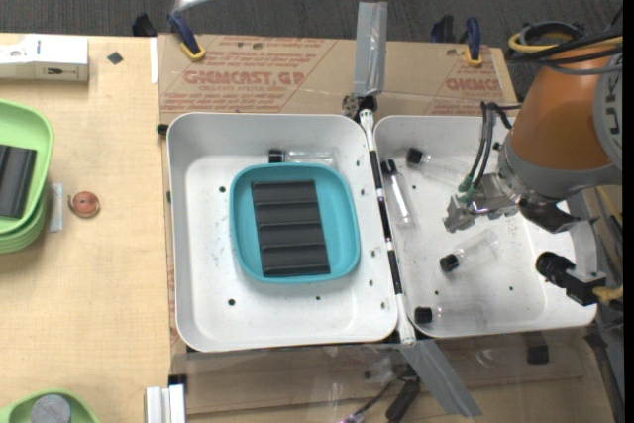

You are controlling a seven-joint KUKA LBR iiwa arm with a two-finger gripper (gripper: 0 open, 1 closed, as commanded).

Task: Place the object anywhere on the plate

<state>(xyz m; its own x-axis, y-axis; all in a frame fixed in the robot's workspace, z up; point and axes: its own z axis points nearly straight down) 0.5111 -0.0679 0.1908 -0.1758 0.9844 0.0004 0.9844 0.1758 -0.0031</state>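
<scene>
Gripper (466,211) hovering low in right bin (525,307), finger state unreadable. Clear tube (482,250), likely the object, lying near bin centre beside gripper. Grasp step pending; next needing carry to teal plate (342,213) in left bin (198,243).

We record two white bins (188,243) on a pale wood-toned worktop (99,312). The left bin carries a teal plate (243,233) bearing a dark grey ribbed insert (289,228) (four raised bands run across it). Brown cardboard (258,69) behind the bins shows faded red lettering. We note the arm (570,119) as grey with an orange band, and the tool (466,211) as metallic grey. A lime-green tray (30,129) sits at the left edge. Small black-capped clear items (451,261) dot the right bin.
</scene>
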